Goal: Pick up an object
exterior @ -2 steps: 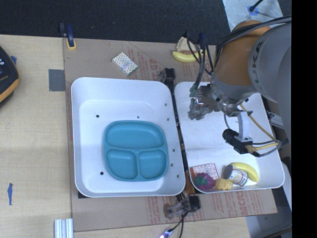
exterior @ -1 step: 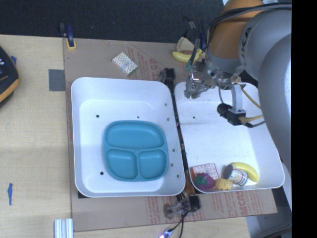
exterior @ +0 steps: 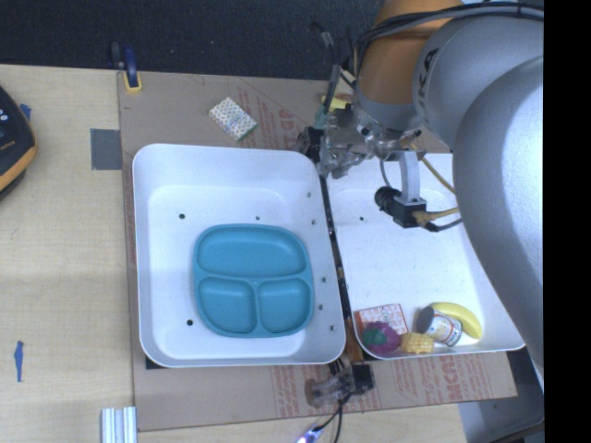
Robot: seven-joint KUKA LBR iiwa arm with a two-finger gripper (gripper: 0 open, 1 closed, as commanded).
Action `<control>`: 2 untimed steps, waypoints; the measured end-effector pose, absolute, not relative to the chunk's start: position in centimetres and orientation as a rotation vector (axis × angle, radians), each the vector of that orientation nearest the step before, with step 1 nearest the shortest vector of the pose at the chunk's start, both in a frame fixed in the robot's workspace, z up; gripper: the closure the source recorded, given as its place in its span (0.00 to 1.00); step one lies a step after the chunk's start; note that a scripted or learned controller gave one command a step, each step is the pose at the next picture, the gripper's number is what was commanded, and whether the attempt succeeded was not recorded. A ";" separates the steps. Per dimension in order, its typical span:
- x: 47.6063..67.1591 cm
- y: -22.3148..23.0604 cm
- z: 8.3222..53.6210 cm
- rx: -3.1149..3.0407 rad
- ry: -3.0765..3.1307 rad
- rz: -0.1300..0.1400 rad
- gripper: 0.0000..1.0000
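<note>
Far left on the wooden tabletop (exterior: 55, 247), a black and yellow device (exterior: 13, 146) pokes in from the edge, and a patch of grey tape (exterior: 105, 149) sits just beside the brown cardboard sheet (exterior: 185, 109) that lies under both bins. Up near the top of that sheet lies a small patterned packet (exterior: 232, 117), tilted, outside the bins. Now the left bin (exterior: 157, 247): a blue divided plate (exterior: 252, 280) lies flat in its middle, three compartments, nothing in them. Across the divide, the right bin (exterior: 406, 266) has its things bunched along the near edge: a pink patterned card (exterior: 388, 316) with a magenta ball (exterior: 379, 337) on a green thing at its corner, then a small yellow piece like corn (exterior: 418, 343), a little can (exterior: 441, 327) lying beside it, and a yellow banana (exterior: 462, 317) curving around the can. Above them the gripper (exterior: 343, 155) hangs at the far end of the wall between the bins, well apart from that pile. Nothing shows in the jaws, and whether they stand wide or narrow I cannot tell. The grey arm (exterior: 489, 109) with its orange band (exterior: 397, 35) fills the right
</note>
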State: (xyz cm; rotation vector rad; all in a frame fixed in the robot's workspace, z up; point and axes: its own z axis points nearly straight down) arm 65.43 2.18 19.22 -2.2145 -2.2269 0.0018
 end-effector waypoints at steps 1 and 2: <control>65.6 7.1 19.2 -2.214 -2.228 0.001 1.00; 61.7 -1.9 19.2 -2.218 -2.222 0.006 1.00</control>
